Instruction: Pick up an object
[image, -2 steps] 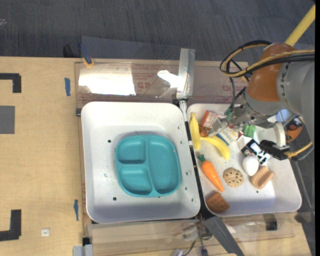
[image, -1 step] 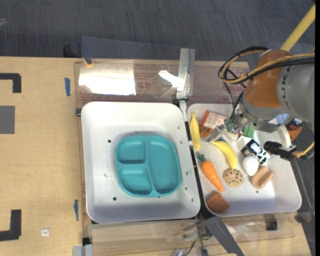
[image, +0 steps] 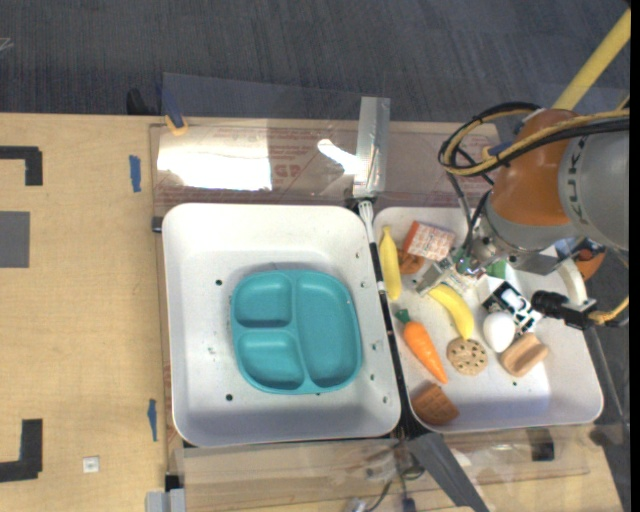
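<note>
The arm is reaching in from the right and holding the gripper low over the far part of the right bin, where all the loose objects are lying. Whether the gripper is open or closed cannot be told, since the wrist and cables are covering it from above, and nothing can be seen held in it. Just to its far left a red and white box is lying close by, and just on its near side a curved banana is lying at a slant, so these two are crowding the gripper on both sides. A second, straighter banana is lying along the bin's left wall. Nearer to the viewer, a carrot is pointing its green end towards that wall, and a round cookie is sitting just right of it, at the lower tip of the curved banana. A white egg is resting just beside the cookie on its far right, and a tan roll is lying just right of the egg. A brown piece is sitting alone against the near wall. The left bin is holding a teal divided plate, well apart from the gripper. Both bins are sitting on the bench.
</note>
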